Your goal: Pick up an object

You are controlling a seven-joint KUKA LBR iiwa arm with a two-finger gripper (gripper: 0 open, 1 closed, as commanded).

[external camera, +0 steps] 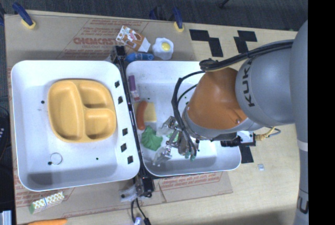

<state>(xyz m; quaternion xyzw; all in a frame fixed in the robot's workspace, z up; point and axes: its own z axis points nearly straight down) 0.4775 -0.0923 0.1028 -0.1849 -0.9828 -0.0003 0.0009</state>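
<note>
left bin (pixel 21 114): a yellow divided tray (pixel 81 109) is lying in it, with a small clear ring (pixel 56 158) sitting near its front corner.
right bin (pixel 209 166): a green object (pixel 151 138), an orange-and-yellow item (pixel 145 114) and a slim purple stick (pixel 132 83) are lying along its left side.
gripper (pixel 170 146): it is hanging low in the right bin, just beside the green object; whether the pincer is spread or pinching cannot be told.
bench (pixel 78 27): a snack packet (pixel 127 36) and a yellow-white object (pixel 163 47) are resting behind the bins.
</note>
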